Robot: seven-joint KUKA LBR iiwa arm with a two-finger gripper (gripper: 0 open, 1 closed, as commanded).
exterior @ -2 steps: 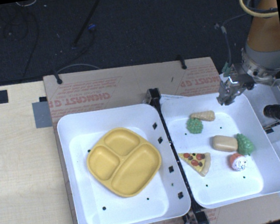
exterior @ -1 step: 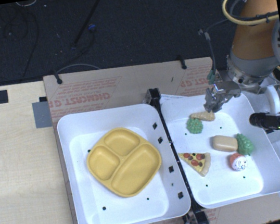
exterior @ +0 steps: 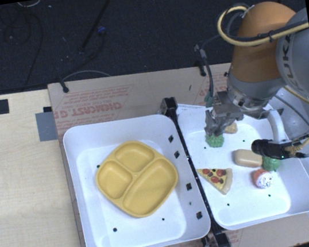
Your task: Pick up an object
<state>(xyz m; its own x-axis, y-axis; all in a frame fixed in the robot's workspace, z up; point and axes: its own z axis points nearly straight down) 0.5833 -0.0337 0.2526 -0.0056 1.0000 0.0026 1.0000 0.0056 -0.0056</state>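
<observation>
1. A light wooden desk (exterior: 19, 188) carries two shallow white bins side by side on a sheet of brown cardboard (exterior: 116, 100). The view looks down at a slant.

2. The left white bin (exterior: 96, 234) holds one thing: a yellow plastic plate with three compartments (exterior: 137, 178), lying flat near the bin's middle.

3. The right white bin (exterior: 255, 208) holds several small toy foods. Its scattered, well-spaced contents look laid out so that any one can be picked singly.

4. A grey arm with an orange band (exterior: 257, 39) reaches in from the right and bends down over the right bin's far-left corner.

5. The dark end effector (exterior: 216, 125) sits directly over a small green toy, perhaps broccoli (exterior: 215, 140). It touches or nearly touches the toy's top. Whether it is spread or pinching cannot be told, since the wrist hides it.

6. That green toy appears to be the object to be picked. It rests on the bin floor, near the bin's far-left corner.

7. A triangular toy pizza slice (exterior: 216, 178) lies near the bin's left wall, nearer the camera.

8. A tan bread-shaped block (exterior: 247, 157) lies toward the middle, and a red and white round toy (exterior: 262, 178) sits just beyond it to the right.

9. A black cable fitting (exterior: 269, 147) hangs from the arm over a small green piece (exterior: 271, 163).
</observation>
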